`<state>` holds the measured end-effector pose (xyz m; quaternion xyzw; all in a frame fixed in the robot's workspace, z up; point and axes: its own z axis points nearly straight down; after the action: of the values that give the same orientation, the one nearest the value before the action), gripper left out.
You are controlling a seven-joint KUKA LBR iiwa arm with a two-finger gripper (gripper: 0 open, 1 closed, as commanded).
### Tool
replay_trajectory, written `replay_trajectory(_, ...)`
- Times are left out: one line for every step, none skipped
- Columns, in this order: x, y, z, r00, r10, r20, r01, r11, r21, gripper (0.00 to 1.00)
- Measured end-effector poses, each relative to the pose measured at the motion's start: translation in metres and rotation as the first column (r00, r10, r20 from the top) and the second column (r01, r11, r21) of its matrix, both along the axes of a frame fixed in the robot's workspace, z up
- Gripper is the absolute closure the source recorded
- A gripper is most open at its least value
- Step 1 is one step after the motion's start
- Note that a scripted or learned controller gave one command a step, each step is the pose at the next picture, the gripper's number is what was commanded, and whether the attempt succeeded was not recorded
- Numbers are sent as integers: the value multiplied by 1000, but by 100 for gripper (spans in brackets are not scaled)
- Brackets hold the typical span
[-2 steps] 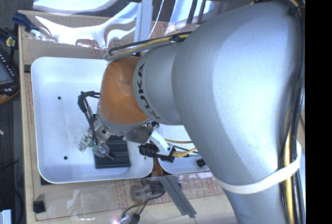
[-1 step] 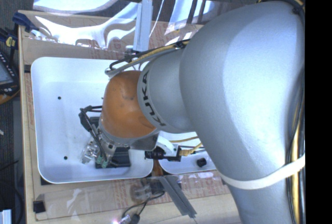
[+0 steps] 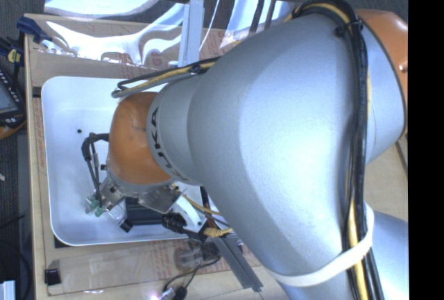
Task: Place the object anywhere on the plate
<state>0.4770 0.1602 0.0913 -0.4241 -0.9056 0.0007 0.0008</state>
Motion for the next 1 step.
replay_trajectory(0, -75, 134, 1000, -23, 2, 23, 1000, 1, 100)
